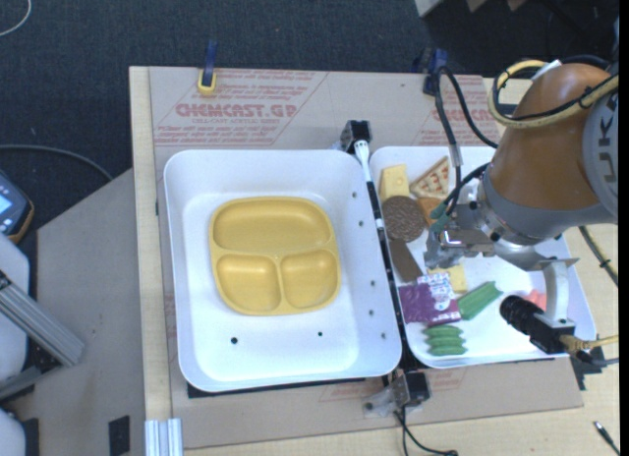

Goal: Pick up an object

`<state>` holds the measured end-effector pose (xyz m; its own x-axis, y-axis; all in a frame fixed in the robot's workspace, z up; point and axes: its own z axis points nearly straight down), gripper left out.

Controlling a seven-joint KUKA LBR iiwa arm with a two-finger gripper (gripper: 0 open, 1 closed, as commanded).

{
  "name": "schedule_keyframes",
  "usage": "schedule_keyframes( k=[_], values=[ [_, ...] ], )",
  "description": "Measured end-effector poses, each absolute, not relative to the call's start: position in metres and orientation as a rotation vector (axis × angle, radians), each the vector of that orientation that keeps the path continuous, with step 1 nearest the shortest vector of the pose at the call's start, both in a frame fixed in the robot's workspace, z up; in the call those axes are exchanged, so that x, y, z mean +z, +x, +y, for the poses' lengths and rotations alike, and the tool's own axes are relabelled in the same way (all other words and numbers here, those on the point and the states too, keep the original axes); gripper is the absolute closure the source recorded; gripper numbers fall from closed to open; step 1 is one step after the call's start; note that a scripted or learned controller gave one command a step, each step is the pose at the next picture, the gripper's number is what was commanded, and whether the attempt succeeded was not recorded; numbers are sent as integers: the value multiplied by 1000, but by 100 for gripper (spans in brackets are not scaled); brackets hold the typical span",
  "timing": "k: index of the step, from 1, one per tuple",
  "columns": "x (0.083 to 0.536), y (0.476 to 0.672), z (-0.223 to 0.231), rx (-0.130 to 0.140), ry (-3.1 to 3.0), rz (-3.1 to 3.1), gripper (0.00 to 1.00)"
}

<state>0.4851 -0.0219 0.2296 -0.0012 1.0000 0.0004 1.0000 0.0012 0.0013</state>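
Arm positioned over the right bin; gripper state not determinable.

You see the gripper (444, 248) low over the right bin (580, 318), above the cluster of toy food; you cannot tell whether it is open, closed, or gripping anything, because the wrist hides it. Just left of it lies a brown round cookie (401, 216), with a yellow cheese wedge (394, 181) on its far side and a pizza slice (432, 181) to the right of the cheese. On the near side of the gripper you find a purple grape bunch (428, 301), a green pepper (479, 300) to its right, and a green pea pod (443, 338) nearest the front wall. The left bin (187, 277) holds a yellow divided plate (273, 253), well apart from the arm.
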Motion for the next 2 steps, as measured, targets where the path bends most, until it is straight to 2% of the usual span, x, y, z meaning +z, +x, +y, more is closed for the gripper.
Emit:
schedule_keyframes(
  k=[1, 2],
  values=[
    [214, 496, -22, -3, 2224, 2223, 100],
    [231, 486, -23, 3, 2221, 2220, 100]
  ],
)
